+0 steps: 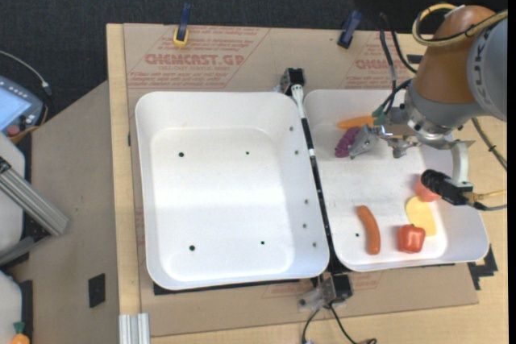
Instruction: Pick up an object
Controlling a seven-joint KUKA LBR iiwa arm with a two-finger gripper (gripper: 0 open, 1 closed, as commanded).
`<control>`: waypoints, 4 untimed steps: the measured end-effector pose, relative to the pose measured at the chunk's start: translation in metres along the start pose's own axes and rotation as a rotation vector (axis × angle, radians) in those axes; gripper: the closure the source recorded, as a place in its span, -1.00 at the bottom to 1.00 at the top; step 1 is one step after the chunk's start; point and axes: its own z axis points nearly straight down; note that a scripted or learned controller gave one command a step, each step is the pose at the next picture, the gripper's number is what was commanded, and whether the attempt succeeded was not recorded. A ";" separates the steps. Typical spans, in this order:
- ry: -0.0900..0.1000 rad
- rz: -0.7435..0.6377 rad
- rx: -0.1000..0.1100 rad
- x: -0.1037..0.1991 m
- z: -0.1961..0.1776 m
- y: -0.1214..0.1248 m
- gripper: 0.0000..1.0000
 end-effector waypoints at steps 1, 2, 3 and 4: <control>-0.001 0.003 -0.006 0.019 0.044 -0.058 -1.00; -0.004 0.003 -0.014 0.017 0.041 -0.055 -1.00; -0.005 -0.001 -0.020 0.021 0.040 -0.001 -1.00; -0.006 0.001 -0.019 -0.006 0.039 0.047 -1.00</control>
